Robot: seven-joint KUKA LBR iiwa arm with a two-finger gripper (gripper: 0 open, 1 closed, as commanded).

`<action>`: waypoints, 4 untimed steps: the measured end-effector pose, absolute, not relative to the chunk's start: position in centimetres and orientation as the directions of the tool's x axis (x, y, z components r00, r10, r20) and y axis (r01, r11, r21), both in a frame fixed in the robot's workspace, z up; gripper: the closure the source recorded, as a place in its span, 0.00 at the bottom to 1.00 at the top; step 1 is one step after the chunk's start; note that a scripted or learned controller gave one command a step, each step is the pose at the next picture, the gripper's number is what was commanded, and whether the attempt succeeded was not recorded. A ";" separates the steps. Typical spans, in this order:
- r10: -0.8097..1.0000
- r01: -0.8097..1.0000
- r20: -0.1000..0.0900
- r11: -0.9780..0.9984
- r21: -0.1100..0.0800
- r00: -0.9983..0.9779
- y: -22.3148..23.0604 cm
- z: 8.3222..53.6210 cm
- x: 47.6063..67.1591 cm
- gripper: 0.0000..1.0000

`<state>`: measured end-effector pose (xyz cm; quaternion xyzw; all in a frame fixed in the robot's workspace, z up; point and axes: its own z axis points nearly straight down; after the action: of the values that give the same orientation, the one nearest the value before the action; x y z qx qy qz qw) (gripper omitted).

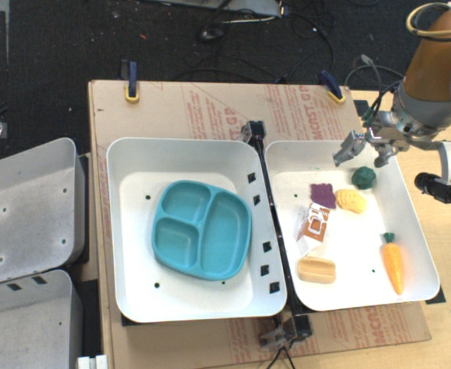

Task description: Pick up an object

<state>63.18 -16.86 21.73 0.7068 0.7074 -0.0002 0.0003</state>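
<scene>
The right bin [409, 206] holds a dark green ball [364, 177], a yellow corn-like piece [351, 201], a purple piece [323, 194], an orange-and-white packet [316, 224], a tan bread-like block [316, 270] and an orange carrot [393, 263]. My gripper [365, 151] hangs over the bin's far right corner, just above and behind the green ball. Its two fingers are spread apart, open, with nothing between them.
The left bin [133, 283] carries a teal divided plate [202, 229]. A black divider with clips [265, 206] runs between the bins. Two white bin lids [25, 206] lie off the bench's left side. Cables and a clamp [334, 89] sit behind the bins.
</scene>
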 end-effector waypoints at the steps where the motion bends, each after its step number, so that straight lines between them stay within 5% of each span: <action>1: 1.000 1.000 0.000 0.000 -0.004 0.000 -16.8 17.4 63.2 0.00; 3: 1.000 1.000 -0.007 0.001 0.011 -0.001 -17.0 9.7 63.2 0.00; 4: 1.000 1.000 -0.010 0.001 0.020 -0.001 -17.1 11.1 63.4 1.00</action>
<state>63.38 -17.12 11.12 0.7068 0.7073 0.0035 0.0107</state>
